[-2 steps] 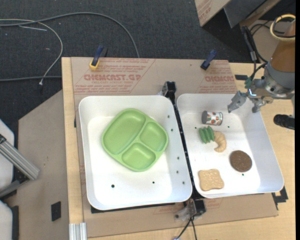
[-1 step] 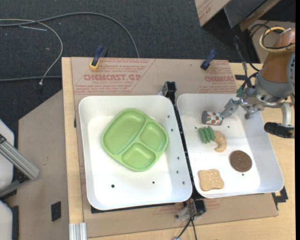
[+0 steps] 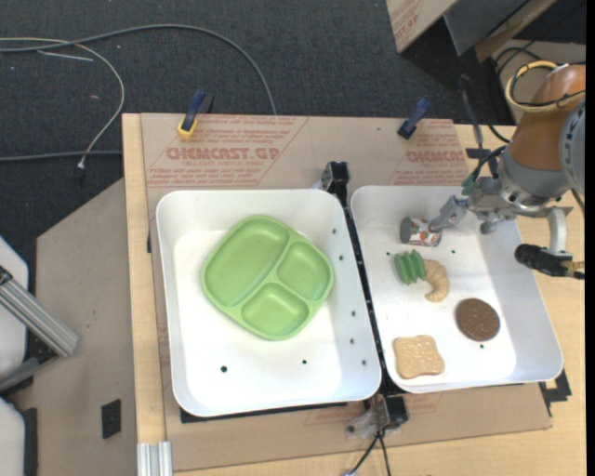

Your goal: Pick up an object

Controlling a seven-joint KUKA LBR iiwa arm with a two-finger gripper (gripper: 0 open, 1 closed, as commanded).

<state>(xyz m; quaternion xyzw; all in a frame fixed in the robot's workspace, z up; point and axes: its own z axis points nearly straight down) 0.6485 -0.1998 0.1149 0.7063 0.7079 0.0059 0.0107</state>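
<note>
Cardboard sheet point(image 3: 279, 139) under the bins: red print "CHEMCAST GP" at upper left, seen upside down and mirrored in orientation, with smaller red lines above and below it too fine to read. The same red print repeats at the sheet's upper right, partly legible as "CHEMCAST". Carton point(image 3: 418, 20) at the top edge: red lettering, unreadable. No other text can be read.

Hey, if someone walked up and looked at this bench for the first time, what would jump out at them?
Probably the bright green divided plate, lying alone in the left bin. Next, the grey and orange arm reaching in over the right bin, where a green pod, croissant, brown cookie and cracker lie.
</note>
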